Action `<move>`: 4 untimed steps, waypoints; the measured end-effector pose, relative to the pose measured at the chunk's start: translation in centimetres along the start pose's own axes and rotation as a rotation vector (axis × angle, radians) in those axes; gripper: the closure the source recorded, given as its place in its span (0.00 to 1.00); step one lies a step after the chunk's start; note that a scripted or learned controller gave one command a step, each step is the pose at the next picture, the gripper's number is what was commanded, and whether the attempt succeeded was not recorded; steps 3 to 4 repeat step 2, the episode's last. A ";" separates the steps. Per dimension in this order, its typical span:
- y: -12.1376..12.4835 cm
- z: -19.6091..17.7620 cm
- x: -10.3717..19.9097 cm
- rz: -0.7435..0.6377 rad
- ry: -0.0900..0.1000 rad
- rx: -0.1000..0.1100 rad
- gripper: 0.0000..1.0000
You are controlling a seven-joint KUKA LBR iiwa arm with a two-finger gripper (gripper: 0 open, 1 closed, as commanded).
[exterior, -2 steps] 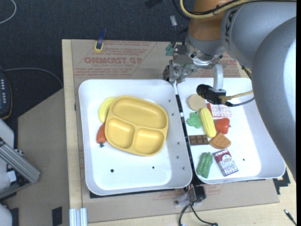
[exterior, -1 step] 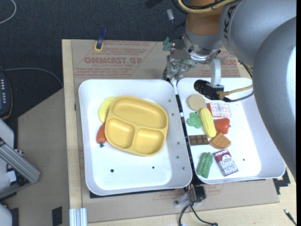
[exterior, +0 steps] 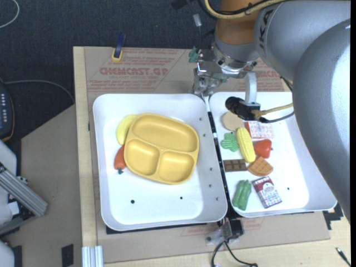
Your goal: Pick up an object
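Two white bins (exterior: 111, 166) lie below the gripper (exterior: 204, 88), which hangs over their shared far rim; its state cannot be told. Toy food, including a corn cob (exterior: 245, 144), lies nearer the camera, apart from it.

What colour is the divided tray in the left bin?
Yellow: the divided tray, seen in the camera view.

Below-left of claw (exterior: 204, 89): carrot (exterior: 119, 159) and banana (exterior: 124, 128) half hidden under tray (exterior: 161, 147). Claw fingers too small to resolve.
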State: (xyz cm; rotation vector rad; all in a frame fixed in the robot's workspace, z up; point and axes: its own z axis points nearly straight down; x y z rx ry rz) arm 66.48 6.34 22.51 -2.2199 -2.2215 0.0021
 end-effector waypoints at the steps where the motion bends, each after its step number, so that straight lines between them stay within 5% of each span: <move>1: -0.4 0.8 -0.1 0.001 0.000 0.000 1.00; 4: -1.2 0.4 -1.6 0.002 0.000 0.000 1.00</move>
